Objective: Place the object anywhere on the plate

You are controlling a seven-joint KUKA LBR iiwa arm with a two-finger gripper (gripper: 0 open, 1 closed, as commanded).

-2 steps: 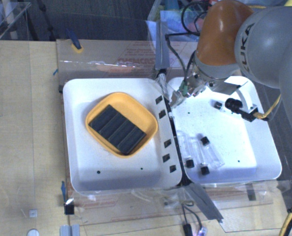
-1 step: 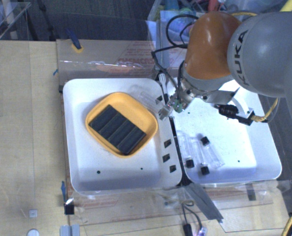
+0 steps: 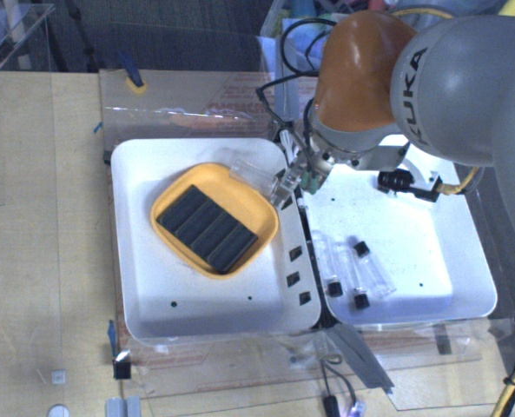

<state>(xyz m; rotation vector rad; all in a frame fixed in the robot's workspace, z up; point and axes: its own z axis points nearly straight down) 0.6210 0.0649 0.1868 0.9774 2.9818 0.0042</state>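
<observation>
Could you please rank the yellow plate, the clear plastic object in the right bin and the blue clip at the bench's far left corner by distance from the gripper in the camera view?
From the gripper, at the divider between the bins:
1. Yellow plate, just left, in the left bin.
2. Clear plastic object, below, in the right bin.
3. Blue clip, far upper left, outside the bins.

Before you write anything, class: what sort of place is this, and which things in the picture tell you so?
Probably a robotics lab test bench. A KUKA arm reaches over two white bins; loose cables hang at the bench's front edge; a yellow plate with a dark ribbed insert lies in the left bin.
</observation>
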